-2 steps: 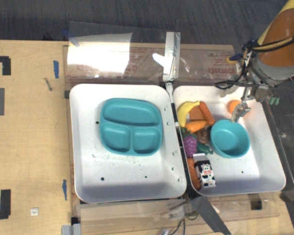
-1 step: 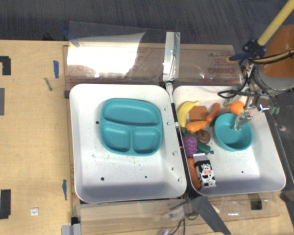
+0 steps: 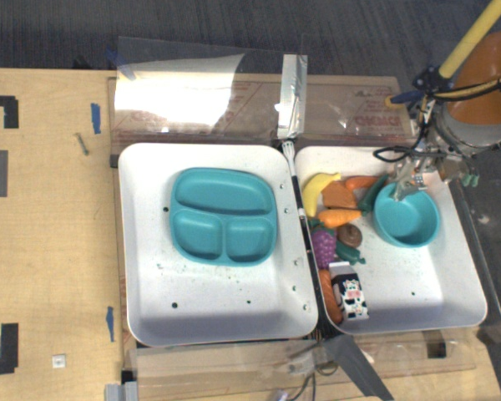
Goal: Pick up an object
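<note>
The gripper (image 3: 411, 180) hangs over the far rim of the teal bowl (image 3: 407, 218) in the right bin (image 3: 451, 291), at about one o'clock in that bin; I cannot tell how it is set or whether it grips anything. From nine to seven o'clock along the bin's left wall crowd a banana (image 3: 316, 187), carrot (image 3: 339, 219), grapes (image 3: 323, 246) and a cow-patterned carton (image 3: 351, 293) with unreadable print, leaving bare floor from four to six. The left bin (image 3: 142, 291) bears a teal divided plate (image 3: 224, 215), with room around it.

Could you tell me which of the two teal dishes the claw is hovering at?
The round teal bowl in the right bin; the claw sits at its rim. The divided teal plate lies in the left bin.
</note>
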`<action>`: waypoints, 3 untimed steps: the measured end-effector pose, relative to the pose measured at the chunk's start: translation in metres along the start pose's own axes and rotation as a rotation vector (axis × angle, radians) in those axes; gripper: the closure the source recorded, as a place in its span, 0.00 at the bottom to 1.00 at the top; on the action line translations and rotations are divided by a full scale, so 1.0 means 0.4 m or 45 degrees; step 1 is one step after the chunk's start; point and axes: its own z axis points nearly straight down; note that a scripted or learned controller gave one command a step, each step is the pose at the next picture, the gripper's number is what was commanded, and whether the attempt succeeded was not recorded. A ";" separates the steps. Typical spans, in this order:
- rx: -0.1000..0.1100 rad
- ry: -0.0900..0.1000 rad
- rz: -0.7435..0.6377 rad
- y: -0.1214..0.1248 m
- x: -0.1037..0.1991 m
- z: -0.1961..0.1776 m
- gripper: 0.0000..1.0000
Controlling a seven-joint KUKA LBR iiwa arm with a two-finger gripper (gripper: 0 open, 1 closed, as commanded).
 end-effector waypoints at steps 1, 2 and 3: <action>0.001 0.008 0.001 -0.003 0.005 0.006 0.00; 0.005 0.022 0.097 0.043 0.013 0.043 0.00; 0.011 -0.009 0.097 0.042 -0.004 -0.006 1.00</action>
